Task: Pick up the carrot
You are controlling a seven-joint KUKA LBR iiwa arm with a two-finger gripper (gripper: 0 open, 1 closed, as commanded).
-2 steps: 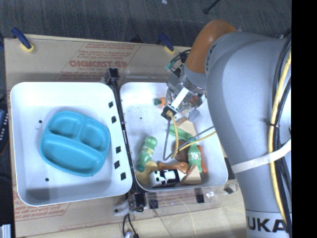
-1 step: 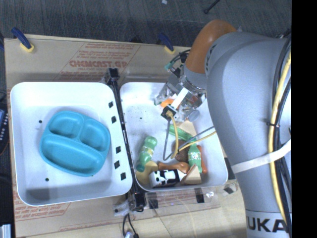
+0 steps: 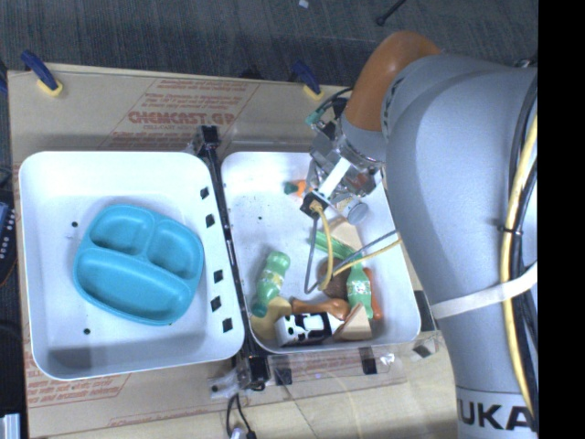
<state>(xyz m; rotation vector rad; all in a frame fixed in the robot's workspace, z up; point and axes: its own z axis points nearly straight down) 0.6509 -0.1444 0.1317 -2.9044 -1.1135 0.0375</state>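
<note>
1. The gripper (image 3: 336, 185) hangs over the far part of the right bin (image 3: 245, 210), close to its far edge. Its own housing hides the tip, so I cannot tell whether it is wide or narrow, and nothing can be seen held in it.
2. The carrot (image 3: 360, 293), as I read the orange piece with green on it, lies toward that bin's near right corner, well apart from the gripper.
3. The spot is crowded. A brown piece (image 3: 335, 307) lies right against the carrot's left side, a black-and-white toy (image 3: 307, 327) sits by the near edge, and a green bottle (image 3: 271, 276) lies further left.
4. To do this step well, I would travel toward the near right corner before descending. Then line the gripper across the carrot's narrow width and come down clear of the brown piece and the bin's right wall.
5. A small orange-and-green bit (image 3: 294, 187) just beside the gripper is too small to name, and should be checked before it is ruled out.
6. The blue divided plate (image 3: 137, 262) in the left bin (image 3: 46, 186) plays no part.
</note>
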